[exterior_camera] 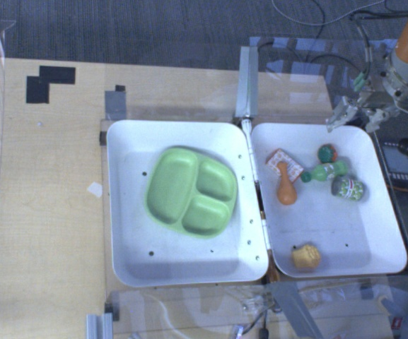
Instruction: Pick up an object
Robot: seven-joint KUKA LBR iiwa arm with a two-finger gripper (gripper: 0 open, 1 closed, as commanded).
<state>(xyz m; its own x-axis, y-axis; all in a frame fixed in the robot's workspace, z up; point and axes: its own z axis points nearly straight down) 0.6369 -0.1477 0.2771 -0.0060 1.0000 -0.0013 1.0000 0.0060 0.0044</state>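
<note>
The right bin (384,256) holds several small objects. An orange carrot-shaped toy (285,188) lies beside a pink and white packet (283,162). A green bottle (323,172), a red and green ball (327,152) and a green can (348,188) cluster near the far right. A tan lump (305,257) sits alone near the front. My gripper (355,116) hangs over the bin's far right rim, above and behind the ball. Its fingers (336,117) are spread open with nothing between them.
The left bin (129,260) carries a green divided plate (191,191). A metal divider (246,83) stands behind the seam between the bins. Cables (317,13) trail on the floor at the back right.
</note>
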